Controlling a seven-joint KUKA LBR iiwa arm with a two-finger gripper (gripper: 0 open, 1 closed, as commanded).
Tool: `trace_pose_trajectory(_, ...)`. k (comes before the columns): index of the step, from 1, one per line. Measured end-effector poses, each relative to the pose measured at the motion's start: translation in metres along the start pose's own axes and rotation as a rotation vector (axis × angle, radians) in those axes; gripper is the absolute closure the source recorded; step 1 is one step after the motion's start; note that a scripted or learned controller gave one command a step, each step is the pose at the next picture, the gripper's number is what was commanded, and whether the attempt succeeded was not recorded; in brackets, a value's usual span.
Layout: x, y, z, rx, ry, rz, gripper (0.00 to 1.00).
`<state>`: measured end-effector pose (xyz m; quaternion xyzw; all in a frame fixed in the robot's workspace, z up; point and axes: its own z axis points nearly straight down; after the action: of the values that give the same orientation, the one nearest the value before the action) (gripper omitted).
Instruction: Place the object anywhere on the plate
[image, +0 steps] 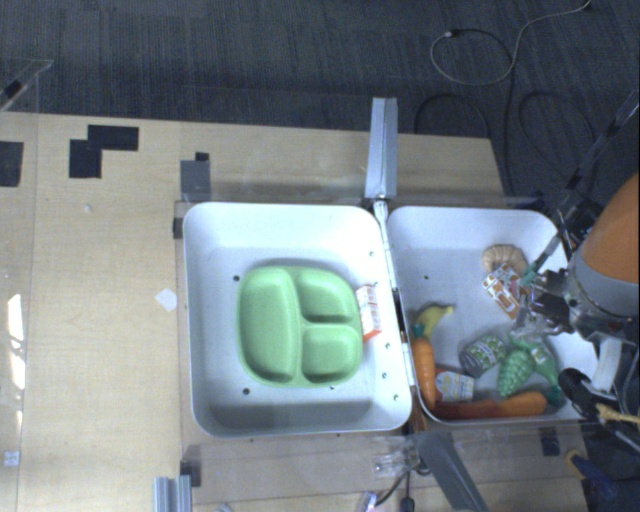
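Observation:
A green divided plate (298, 324) lies in the left white bin (205, 300). My gripper (533, 312) hangs low over the right bin (450, 235), reaching in from the right. It is above a green bumpy toy (515, 371) and a green can (484, 353). Just to its left lies a small red-and-white patterned item (500, 289), with a tan shell-like pastry (505, 260) behind that. I see nothing clearly held in the gripper.
The right bin also holds a yellow piece (435, 317), an upright carrot (424, 368) by the divider, a small jar (455, 385) and a long orange carrot (500, 406) along the front wall. A white-and-red tag (369, 308) sits beside the plate.

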<state>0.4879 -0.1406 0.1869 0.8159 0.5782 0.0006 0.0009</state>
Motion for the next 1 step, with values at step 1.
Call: trace_pose_trajectory(1, -0.0102, 0.0532, 0.0367, 0.001, 0.0, 0.119, 1.0)
